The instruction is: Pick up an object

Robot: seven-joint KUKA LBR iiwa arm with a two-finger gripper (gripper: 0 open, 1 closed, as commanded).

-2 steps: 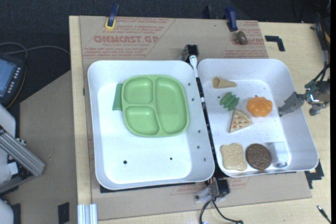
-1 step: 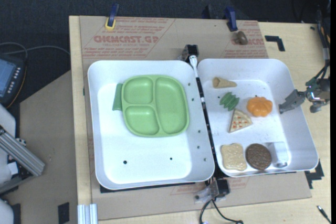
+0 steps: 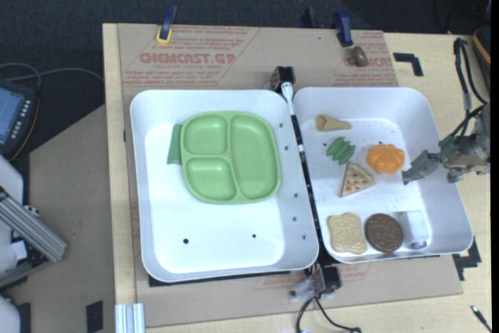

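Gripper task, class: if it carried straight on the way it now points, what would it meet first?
Probably the orange toy pumpkin, just left of the gripper in the right bin; height above the bin is unclear.

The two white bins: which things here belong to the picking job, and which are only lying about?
Job:
gripper, at the right bin's right side
orange toy, nearest to it
waffle wedge
green leafy piece
tan cone piece
toast slice
brown round cookie

Lying about:
green divided plate in the left bin
blue clamps
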